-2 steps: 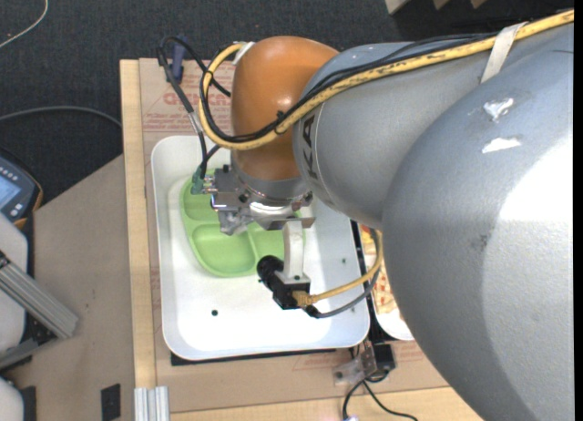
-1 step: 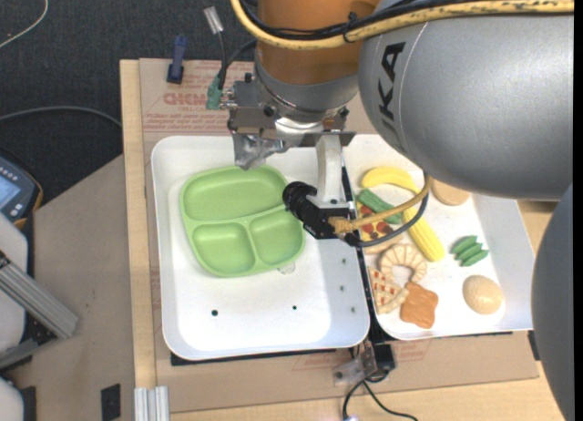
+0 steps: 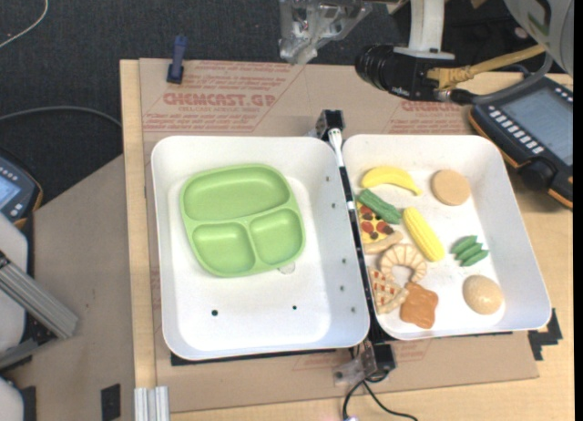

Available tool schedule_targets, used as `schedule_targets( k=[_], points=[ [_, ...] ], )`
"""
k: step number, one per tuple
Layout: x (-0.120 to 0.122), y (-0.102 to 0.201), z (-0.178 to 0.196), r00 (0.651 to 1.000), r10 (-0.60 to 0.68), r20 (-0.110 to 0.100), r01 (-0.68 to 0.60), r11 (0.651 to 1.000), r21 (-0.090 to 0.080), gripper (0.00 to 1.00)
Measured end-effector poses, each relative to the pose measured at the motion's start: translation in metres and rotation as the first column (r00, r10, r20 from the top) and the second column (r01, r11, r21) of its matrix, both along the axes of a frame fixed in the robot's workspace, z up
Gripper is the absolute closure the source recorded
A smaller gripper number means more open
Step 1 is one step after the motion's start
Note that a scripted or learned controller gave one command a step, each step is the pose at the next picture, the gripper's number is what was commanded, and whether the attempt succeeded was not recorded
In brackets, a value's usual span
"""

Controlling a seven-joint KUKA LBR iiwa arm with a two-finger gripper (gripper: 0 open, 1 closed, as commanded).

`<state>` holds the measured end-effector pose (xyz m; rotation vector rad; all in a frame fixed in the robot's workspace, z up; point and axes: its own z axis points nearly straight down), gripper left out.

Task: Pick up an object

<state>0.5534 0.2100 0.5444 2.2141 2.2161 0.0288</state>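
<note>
My gripper (image 3: 301,35) hangs high over the far edge of the bench, behind the left bin (image 3: 168,255), with nothing visibly held. The left bin holds a green divided plate (image 3: 241,219). In the right bin (image 3: 519,228) lie several toy foods: a banana (image 3: 390,178), a round tan cookie (image 3: 450,187), a dark green pepper (image 3: 378,205), a pizza slice (image 3: 372,225), a yellow corn cob (image 3: 423,232), green pea pods (image 3: 469,249), a pretzel (image 3: 404,262), a waffle piece (image 3: 387,292), an orange-brown chunk (image 3: 419,307) and a pale egg-shaped piece (image 3: 482,294).
Both bins rest on a cardboard sheet (image 3: 228,91). A blue clip (image 3: 176,59) sits at its far left corner. A black handheld pendant (image 3: 533,132) lies at the right, just beyond the right bin. A black clamp (image 3: 330,123) joins the bins at the back.
</note>
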Motion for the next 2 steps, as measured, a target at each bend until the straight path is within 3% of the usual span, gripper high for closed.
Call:
schedule_targets(
  k=[1, 2],
  points=[
    [-0.066, 0.014, -0.043, 1.000, 0.004, -0.026, -0.004, 1.000, -0.007, 1.00],
    [-0.063, 0.014, -0.031, 1.000, 0.003, -0.018, -0.003, 1.000, -0.006, 1.00]
  ],
)
